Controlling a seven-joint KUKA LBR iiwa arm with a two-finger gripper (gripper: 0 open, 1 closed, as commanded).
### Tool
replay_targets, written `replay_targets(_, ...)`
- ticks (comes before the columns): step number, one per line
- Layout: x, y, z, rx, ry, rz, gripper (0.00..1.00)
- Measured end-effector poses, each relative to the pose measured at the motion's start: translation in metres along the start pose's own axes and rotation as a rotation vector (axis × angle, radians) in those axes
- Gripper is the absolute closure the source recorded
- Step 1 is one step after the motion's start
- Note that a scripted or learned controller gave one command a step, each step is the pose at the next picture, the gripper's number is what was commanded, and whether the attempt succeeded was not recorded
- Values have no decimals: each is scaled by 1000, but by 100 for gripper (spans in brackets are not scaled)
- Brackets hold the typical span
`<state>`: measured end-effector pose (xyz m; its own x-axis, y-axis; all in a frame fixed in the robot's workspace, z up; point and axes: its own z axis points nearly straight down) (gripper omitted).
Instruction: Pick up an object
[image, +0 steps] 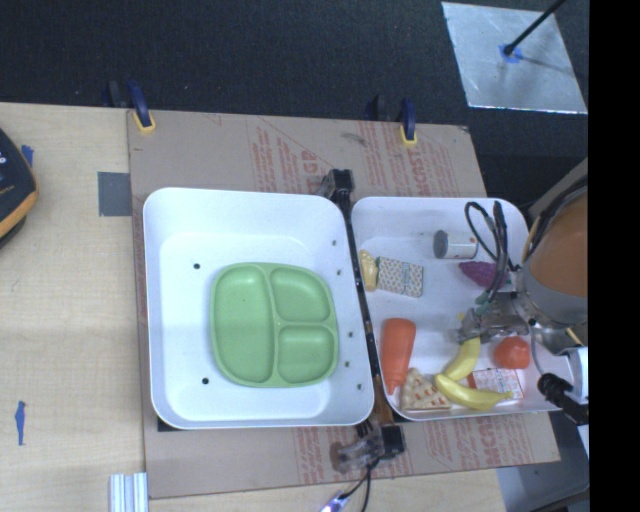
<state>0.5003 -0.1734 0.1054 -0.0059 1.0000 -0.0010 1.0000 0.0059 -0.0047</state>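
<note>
The gripper (492, 325), whose state I cannot tell, hangs over the right bin (400, 215) near its right edge, just above the banana (463, 362), likely light, smooth and curved, best pinched across its middle.

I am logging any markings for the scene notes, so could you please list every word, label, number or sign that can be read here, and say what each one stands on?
Red printing in repeated lines on the brown cardboard sheet under the bins: lettering, too blurred to read.
Red and white packet beside the banana: printed, too small to read.
Patterned card in the right bin: no legible text.
Nothing can be quoted.
</note>
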Motion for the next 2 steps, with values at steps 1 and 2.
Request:
replay_targets(1,58,23,-111,-3,1,1,100)
replay_targets(2,118,50,-147,-2,2,2,100)
